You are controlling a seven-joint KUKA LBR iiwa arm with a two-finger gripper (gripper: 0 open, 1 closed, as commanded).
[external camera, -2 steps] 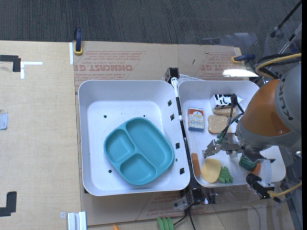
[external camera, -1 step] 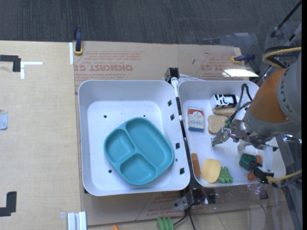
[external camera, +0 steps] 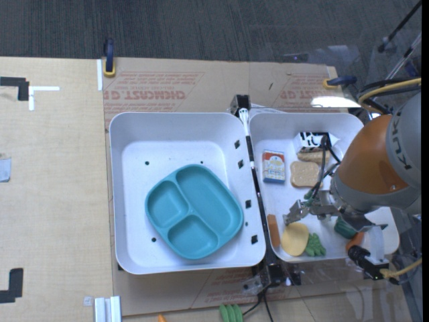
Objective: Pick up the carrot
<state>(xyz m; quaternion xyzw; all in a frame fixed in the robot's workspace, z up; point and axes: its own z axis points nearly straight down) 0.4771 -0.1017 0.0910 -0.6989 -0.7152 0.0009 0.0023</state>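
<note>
Carrot lies in the right bin, flat along that bin's left wall near its front-left corner, a slim orange stick running front to back. Just beside it to the right sits a yellow rounded food piece, and a green leafy toy rests against that piece's right side by the front wall. Farther back in the same bin a small red and blue carton stands close to the left wall, with two tan bread slices next to it toward the bin's middle. The gripper hangs over the middle of the right bin, just behind the yellow piece and to the right of the carrot, not touching the carrot; whether its tool is parted or closed cannot be told from this slant. The arm's orange band covers the bin's right side. In the left bin a teal divided plate lies tilted across the floor, nearer the front-right corner.
</note>
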